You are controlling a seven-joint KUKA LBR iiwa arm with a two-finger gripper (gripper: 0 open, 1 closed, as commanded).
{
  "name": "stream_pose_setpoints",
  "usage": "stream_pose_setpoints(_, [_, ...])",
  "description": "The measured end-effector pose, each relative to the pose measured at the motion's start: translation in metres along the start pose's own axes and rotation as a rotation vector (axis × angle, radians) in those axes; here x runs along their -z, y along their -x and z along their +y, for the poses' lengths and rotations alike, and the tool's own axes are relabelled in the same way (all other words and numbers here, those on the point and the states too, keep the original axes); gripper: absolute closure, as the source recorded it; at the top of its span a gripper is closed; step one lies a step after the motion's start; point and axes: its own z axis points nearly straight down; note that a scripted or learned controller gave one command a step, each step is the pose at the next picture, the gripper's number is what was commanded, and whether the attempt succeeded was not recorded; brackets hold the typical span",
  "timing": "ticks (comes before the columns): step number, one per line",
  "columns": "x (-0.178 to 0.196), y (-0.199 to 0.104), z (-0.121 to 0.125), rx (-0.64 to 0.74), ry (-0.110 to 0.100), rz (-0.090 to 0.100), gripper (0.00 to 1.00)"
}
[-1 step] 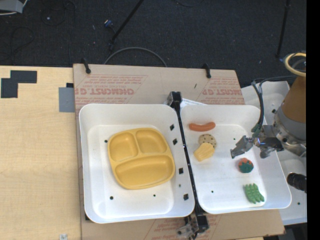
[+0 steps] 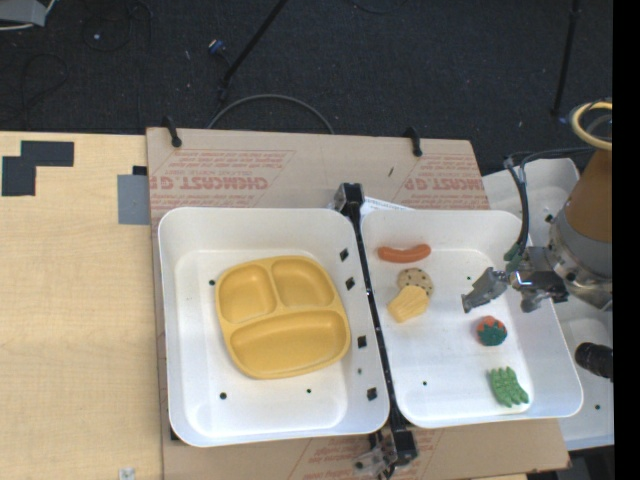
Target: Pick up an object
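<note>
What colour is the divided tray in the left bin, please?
Yellow; the tray shows best in the camera view.

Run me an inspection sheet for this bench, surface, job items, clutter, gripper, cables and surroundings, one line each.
Surface: two white bins side by side, left bin and right bin, on a cardboard sheet.
Job's things: in the right bin, sausage, cookie, cheese wedge, red and green toy, green toy.
Clutter: yellow divided tray in the left bin.
Gripper: gripper over the right bin, above the red and green toy, holding nothing; fingers apart.
Cables: black cables on the dark floor behind.
Surroundings: wooden tabletop at left.
</note>
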Motion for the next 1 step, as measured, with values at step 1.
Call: stream_pose_setpoints(1, [-0.0626, -0.0040, -0.0061, -0.001, -0.007, 0.002, 0.00])
